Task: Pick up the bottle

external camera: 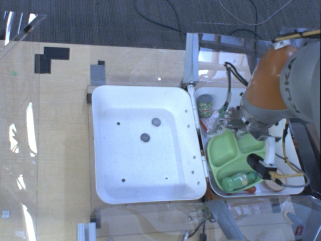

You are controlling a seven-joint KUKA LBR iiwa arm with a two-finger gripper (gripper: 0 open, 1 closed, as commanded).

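Pale wooden table (60, 134) carrying two shallow white bins side by side, the left bin (130, 159) touching the right bin (215, 93). Black patches (47, 56) lie near its far left corner.

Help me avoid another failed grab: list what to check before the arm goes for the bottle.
1. Bottle found: ok. The green bottle lies on its side at the near end of the right bin.
2. Gripper above the bottle: not ok. The gripper hangs over the far part of the green tray, away from the bottle.
3. Room beside the bottle: not ok. It lies close along the tray's near edge, by the bin wall.
4. Other things clear of the bottle: ok. The can stands at the bin's far end.
5. Bottle lying on the tray or beside it: cannot tell.
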